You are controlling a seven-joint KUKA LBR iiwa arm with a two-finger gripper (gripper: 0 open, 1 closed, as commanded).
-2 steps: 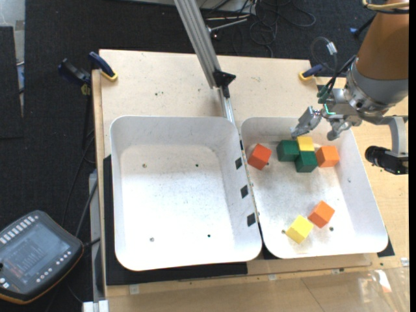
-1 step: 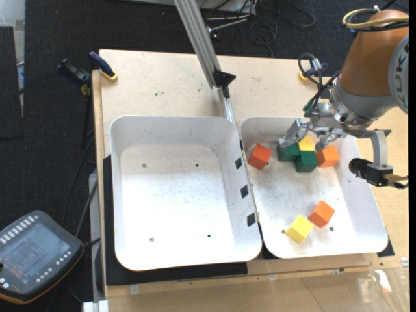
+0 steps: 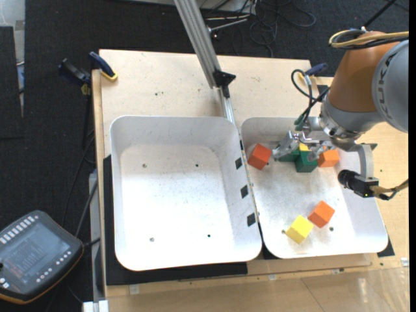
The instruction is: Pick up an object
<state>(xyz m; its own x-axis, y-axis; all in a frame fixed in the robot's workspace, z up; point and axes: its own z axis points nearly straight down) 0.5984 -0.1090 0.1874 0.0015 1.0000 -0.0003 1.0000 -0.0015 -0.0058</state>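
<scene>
Over the right bin (image 3: 364, 242), toward its twelve o'clock edge, the tool (image 3: 300, 149) sits low against a green block (image 3: 305, 161); whether its fingers grip it I cannot tell. An orange block (image 3: 329, 157) lies just beside at three o'clock, a red-orange block (image 3: 259, 156) at nine. Toward six o'clock, a yellow block (image 3: 299, 229) touches another orange cube (image 3: 321, 214).

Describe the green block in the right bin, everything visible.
The green block is a small, dark green, matte-looking cube-like piece in the upper part of the right bin, directly under the gripper. Its top is partly covered by the gripper, so its full shape is unclear. A small yellow patch shows just above it. An orange block sits against its right side. Whether the gripper grips it cannot be told.
</scene>
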